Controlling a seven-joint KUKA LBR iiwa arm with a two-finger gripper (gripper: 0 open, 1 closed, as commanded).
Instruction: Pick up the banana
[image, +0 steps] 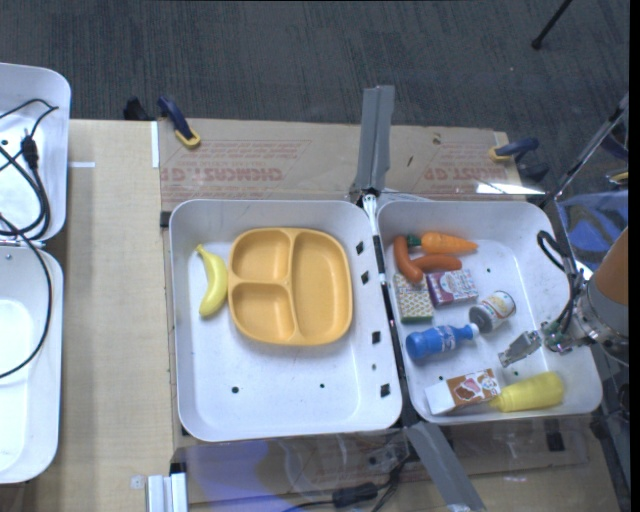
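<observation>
Camera view: pale wooden worktop (110, 300) over dark carpet. Curved yellow banana (211, 282) lies in the left white bin (290, 400), at 9 o'clock of the yellow three-compartment plastic tray (292, 285), beside the bin's left wall. Bare floor at 6 o'clock of the tray. Metal two-finger tool (522, 347) hovers in the right white bin (520, 235), open/closed: cannot tell.

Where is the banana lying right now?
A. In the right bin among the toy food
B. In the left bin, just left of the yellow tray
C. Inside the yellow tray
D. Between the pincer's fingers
B: the banana lies on the floor of the left bin, against the left edge of the tray, while the pincer is over in the right bin.
</observation>
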